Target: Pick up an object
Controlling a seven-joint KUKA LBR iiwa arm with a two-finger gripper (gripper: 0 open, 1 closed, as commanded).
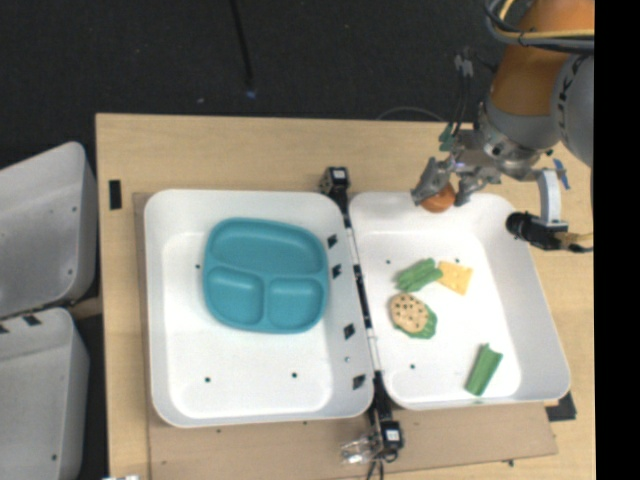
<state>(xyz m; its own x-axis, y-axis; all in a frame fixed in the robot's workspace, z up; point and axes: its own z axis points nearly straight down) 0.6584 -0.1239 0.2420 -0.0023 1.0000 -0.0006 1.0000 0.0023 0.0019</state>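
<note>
My gripper [441, 190] hangs over the far edge of the right bin [520, 268], with a small orange-brown object [438, 201] between its fingers. Lower in that bin lie a green bean-like piece [417, 273], a yellow cheese wedge [456, 277], a brown speckled cookie on a green leaf [411, 315] and a green stick [483, 369]. The grey arm with its orange band [530, 68] reaches in from the upper right.
The left bin [180, 368] holds a teal divided plate [266, 274]. A black clip [334, 180] sits at the top of the seam between the bins. A black fitting [535, 228] juts in at the right bin's rim. White panels [40, 238] stand left of the bench.
</note>
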